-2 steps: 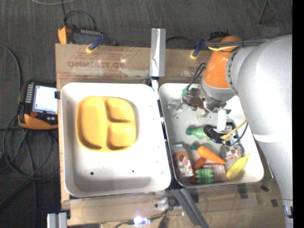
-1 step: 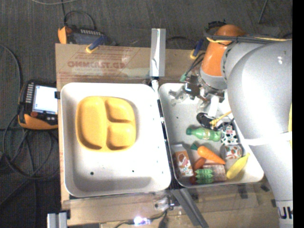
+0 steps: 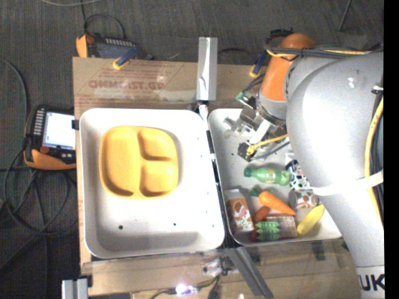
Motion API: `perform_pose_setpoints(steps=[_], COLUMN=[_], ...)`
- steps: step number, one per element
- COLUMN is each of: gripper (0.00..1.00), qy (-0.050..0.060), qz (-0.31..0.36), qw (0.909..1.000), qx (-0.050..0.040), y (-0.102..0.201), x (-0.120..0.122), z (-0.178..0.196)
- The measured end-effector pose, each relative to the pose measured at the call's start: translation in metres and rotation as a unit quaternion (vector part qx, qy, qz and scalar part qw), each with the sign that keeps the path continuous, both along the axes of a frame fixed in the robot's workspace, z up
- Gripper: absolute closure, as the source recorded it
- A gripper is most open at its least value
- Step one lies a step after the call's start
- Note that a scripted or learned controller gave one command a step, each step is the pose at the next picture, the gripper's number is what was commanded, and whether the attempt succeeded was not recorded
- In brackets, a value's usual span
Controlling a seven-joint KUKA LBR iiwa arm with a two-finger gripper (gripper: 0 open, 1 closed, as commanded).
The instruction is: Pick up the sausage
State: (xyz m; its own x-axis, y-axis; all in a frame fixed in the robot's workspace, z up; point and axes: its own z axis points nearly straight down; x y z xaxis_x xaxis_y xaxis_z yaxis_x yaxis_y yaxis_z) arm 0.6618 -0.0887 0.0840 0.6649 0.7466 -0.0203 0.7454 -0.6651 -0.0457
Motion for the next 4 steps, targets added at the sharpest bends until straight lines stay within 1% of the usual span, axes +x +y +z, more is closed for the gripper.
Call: perform_pose_setpoints(steps=[2, 3, 4], gripper=[0.0, 0.0, 0.0], qy=[0.0, -0.008, -0.019], qz=[-0.001, 0.029, 0.159], qw=[1.0, 0.9996, 0.9871], qx=[-0.0008, 0.0024, -0.0049], y=[-0.001, -0.02, -0.001], x=[0.0, -0.003, -0.028], z=[0.0, -0.002, 0.095])
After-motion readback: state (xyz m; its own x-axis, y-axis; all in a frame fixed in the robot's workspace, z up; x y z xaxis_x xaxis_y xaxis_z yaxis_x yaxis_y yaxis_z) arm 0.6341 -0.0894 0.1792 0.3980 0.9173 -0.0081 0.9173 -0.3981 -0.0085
